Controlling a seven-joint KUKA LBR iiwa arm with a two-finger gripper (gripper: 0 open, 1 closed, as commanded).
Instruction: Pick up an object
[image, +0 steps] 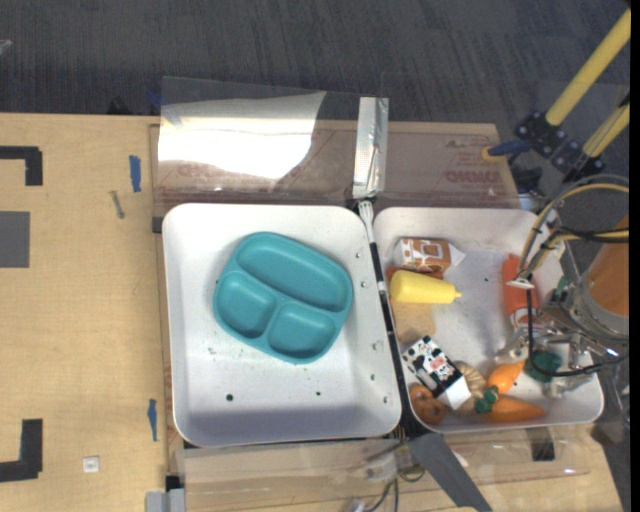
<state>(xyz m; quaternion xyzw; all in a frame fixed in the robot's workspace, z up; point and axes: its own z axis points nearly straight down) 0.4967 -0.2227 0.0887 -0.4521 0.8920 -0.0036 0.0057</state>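
Note:
The right bin holds several small things. A yellow squeeze bottle lies near its left wall, with a brown and orange carton just behind it. A black-and-white patterned carton lies toward the front. Two orange carrots rest at the front right, and a red and white item lies along the right side. My gripper is low over the bin's front right corner, just right of the upper carrot, among cables.
The left bin holds a teal divided plate. A clear plastic sheet and a metal strip stand behind the bins. The arm's orange band sits at the right edge. Yellow bars cross the top right.

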